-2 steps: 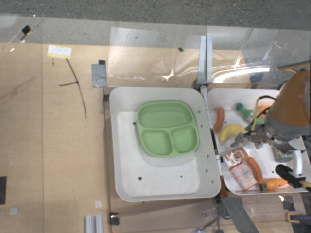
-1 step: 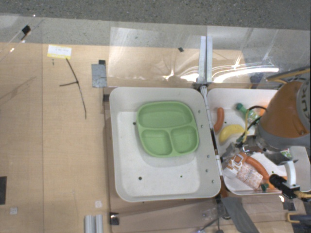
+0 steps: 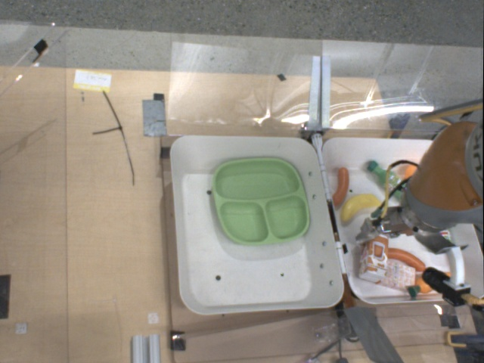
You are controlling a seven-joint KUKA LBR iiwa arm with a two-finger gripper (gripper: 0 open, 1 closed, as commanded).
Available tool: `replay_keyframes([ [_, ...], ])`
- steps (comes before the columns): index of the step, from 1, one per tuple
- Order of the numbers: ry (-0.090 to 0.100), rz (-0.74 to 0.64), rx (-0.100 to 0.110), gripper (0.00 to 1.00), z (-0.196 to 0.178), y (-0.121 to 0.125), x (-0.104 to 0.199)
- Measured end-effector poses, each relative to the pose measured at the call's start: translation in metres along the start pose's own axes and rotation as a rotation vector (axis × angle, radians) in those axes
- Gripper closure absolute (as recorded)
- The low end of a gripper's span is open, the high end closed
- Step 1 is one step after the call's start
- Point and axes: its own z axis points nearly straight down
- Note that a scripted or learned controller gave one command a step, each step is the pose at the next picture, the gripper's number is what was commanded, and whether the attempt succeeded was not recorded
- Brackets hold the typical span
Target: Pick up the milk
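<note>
Wooden desk (image 3: pixel 76 225) with two white bins; gripper (image 3: pixel 376 231) above milk (image 3: pixel 373 260), finger state indiscernible.

Bright, even light from overhead, slightly warm on the wooden bench (image 3: pixel 83 225). Strong glare streaks on the clear panel (image 3: pixel 242 82) behind the bins, brightest just right of centre and over the right bin (image 3: pixel 355 153). White bin walls near blown out; left bin (image 3: pixel 249 282) floor shows a soft grey shadow under the green tray (image 3: pixel 261 200). Shadows short and faint elsewhere. Overall soft, low resolution; small items in the right bin smear together, the print on the milk (image 3: pixel 373 259) is unreadable. The arm (image 3: pixel 450 180) looks blurred at its edges. The bench lines stay straight, with no clear bending at the frame edges.
</note>
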Motion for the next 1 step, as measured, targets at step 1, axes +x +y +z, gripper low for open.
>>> replay_keyframes([
  [1,0.001,-0.188,0.001,1.0,-0.0895,0.0093,0.0333],
])
